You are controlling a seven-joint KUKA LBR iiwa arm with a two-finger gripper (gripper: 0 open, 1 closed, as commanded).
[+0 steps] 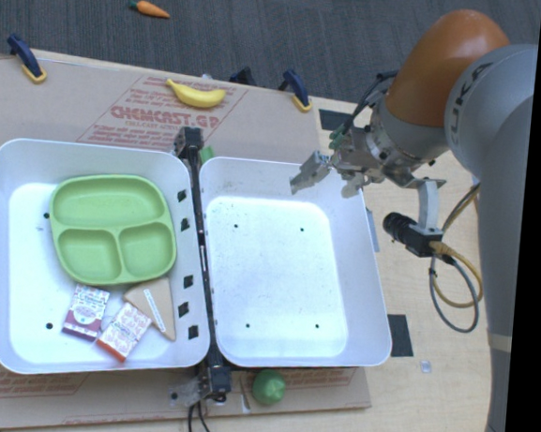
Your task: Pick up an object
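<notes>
On the bench, two shallow white bins are set side by side upon a sheet of printed cardboard. The left bin is seen to hold a green divided plate in its upper half, with three compartments. Below the plate, near the bin's lower edge, two small printed packets are laid just beside each other, and a pale wedge-shaped piece is placed just to their right, close to the divider between the bins. The right bin is shown with only its speckled white floor.

Outside the bins, a yellow banana is laid on the cardboard above the left bin, a green ball-like thing is lodged at the lower edge of the right bin, and an orange carrot is left on the dark floor at the top.

The gripper is held over the upper right corner of the right bin, well apart from the items in the left bin. Nothing is seen gripped. Whether the fingers are apart or together cannot be told, as they are blurred and partly hidden by the wrist. The print on the packets is too small to be read.
</notes>
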